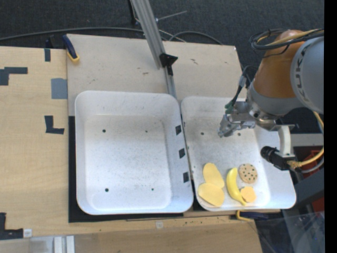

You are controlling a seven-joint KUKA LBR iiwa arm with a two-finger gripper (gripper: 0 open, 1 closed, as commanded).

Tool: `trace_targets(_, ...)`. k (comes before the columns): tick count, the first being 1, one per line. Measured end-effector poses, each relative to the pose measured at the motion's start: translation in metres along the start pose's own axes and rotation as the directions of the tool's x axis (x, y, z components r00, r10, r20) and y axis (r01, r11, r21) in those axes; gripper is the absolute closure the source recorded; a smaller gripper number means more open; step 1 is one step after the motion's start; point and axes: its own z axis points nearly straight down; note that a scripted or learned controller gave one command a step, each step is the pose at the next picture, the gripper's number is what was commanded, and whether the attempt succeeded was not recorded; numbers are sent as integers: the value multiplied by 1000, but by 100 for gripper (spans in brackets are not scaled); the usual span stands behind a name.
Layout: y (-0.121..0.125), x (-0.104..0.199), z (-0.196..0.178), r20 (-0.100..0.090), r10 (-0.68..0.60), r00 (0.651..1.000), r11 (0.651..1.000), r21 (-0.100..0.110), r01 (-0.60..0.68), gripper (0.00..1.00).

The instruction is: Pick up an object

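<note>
My gripper hangs over the upper middle of the right bin, pointing down, with nothing seen between its fingers. At the near end of that bin lie a yellow banana, a round speckled cookie, a small orange piece and two pale yellow flat pieces. These objects lie well below the gripper in the view, apart from it.
The left bin sits beside the right one, with black clips along the shared rim. A slanted metal pole rises behind the bins. A blue and yellow clamp sits at the bench's far left corner. Cables run at the right.
</note>
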Motion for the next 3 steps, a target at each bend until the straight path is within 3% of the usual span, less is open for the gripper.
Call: trace_targets(3, 19, 170, 6, 0, -2, 1000, 1000, 0, 2, 100)
